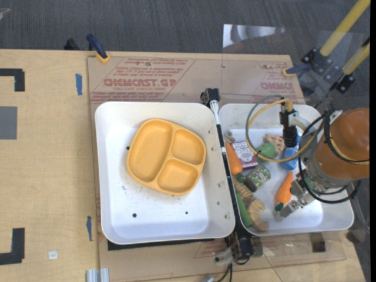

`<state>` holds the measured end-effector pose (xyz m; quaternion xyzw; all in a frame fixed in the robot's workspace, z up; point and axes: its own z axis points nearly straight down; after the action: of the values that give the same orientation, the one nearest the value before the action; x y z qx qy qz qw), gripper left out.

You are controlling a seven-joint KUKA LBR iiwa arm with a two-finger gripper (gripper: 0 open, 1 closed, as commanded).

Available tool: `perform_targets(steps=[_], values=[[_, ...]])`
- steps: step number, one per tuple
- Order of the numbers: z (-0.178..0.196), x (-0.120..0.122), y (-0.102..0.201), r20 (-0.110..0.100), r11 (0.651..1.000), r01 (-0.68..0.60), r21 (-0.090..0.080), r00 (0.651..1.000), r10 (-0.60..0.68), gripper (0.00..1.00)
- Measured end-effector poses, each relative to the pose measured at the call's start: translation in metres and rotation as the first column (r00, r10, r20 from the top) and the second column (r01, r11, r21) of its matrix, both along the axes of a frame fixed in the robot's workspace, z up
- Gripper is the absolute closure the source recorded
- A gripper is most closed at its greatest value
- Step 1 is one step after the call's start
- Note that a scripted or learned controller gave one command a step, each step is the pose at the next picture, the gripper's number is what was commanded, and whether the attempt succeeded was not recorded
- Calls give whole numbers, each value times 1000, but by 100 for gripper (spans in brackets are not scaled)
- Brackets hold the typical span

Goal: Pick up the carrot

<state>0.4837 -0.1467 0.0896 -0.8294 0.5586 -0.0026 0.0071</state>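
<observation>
From above, the right bin (338, 216) is crowded: a carrot (284, 190) lies near its middle, tilted, green top down toward 6 o'clock, with the gripper (292, 205) right against it at about 4 o'clock; whether the fingers are apart or together I cannot tell, since the arm (343, 148) covers much of them. At the carrot's 9 o'clock sit a can (257, 176), an orange piece (235, 162) and a packet (244, 152); at 7 o'clock, tan toys (251, 207); at 12 o'clock, a blue item (290, 155) and a green one (267, 151). A yellow cable (258, 113) loops over the bin's far side. The bins rest on brown board (194, 78) over a wooden bench (41, 157), dark floor beyond. The left bin (117, 216) holds a yellow plate (166, 156) with three compartments.
</observation>
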Motion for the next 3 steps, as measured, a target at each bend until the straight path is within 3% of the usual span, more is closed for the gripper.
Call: perform_targets(steps=[1, 2, 3], values=[[0, -3, -9, -14, 935, 353, -9, 935, -354, 0], [0, 20, -23, -5, 805, 594, -1, 805, -594, 0], [-1, 37, -69, -6, 435, 900, 6, 435, -900, 0]])
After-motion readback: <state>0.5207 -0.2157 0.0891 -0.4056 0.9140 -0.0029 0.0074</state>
